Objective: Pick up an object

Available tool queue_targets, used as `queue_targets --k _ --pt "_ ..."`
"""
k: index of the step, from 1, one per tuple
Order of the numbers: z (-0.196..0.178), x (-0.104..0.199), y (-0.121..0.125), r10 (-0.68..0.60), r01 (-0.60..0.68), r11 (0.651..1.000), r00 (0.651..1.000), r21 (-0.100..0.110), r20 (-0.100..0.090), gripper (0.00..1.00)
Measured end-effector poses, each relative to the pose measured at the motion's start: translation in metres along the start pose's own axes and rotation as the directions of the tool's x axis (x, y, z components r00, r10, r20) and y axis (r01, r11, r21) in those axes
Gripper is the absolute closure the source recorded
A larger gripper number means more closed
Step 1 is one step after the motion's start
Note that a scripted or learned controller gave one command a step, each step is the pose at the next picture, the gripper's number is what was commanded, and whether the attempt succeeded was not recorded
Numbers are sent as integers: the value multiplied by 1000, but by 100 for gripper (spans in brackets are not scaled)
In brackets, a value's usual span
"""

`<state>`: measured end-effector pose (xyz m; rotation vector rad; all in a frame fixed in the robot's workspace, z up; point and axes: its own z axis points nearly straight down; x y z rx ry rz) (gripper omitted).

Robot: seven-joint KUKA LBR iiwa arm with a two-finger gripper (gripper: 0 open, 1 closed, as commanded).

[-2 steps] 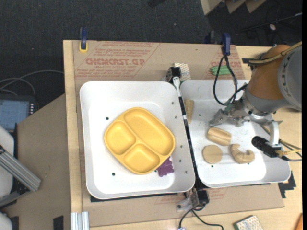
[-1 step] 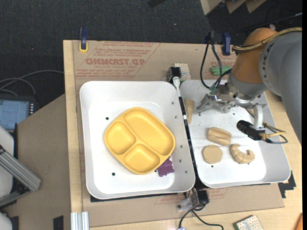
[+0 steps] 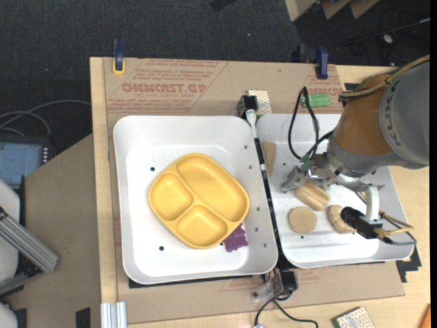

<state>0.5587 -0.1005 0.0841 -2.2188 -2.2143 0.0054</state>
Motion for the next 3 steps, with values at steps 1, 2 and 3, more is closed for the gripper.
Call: queue_targets --k 1,2,3 --pt "-2 -11 74 -4 4 1000 1000 -15 5 0" --pt "0 -9 -3 1 -1 1000 1000 0 1 0" --pt "-1 -6 49 -4 4 1000 1000 -13 4 0"
